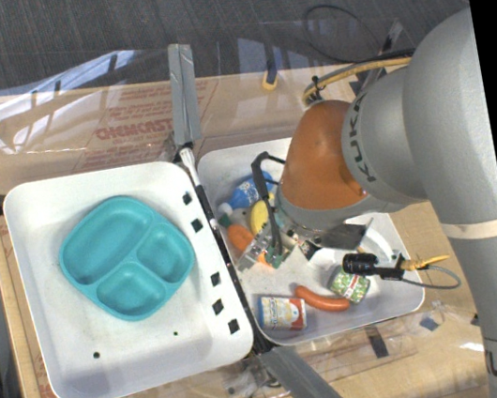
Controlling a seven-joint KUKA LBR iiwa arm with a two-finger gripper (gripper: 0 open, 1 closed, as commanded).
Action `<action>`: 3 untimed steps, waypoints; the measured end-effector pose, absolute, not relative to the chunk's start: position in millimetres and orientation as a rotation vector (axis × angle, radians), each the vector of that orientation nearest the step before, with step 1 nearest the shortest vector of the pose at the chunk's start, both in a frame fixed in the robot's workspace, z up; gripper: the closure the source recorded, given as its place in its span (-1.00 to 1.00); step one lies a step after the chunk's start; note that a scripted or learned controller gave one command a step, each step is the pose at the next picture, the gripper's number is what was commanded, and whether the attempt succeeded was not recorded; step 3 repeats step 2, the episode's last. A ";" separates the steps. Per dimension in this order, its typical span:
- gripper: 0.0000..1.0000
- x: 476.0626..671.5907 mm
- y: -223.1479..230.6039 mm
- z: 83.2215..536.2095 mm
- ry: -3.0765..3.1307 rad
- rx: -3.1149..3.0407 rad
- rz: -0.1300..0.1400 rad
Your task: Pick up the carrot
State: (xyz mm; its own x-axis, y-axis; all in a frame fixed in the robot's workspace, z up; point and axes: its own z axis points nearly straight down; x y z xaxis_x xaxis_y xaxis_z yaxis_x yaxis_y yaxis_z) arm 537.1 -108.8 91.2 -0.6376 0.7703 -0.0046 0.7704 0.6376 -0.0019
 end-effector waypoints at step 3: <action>1.00 560.2 -50.7 190.8 2.821 1.381 -0.001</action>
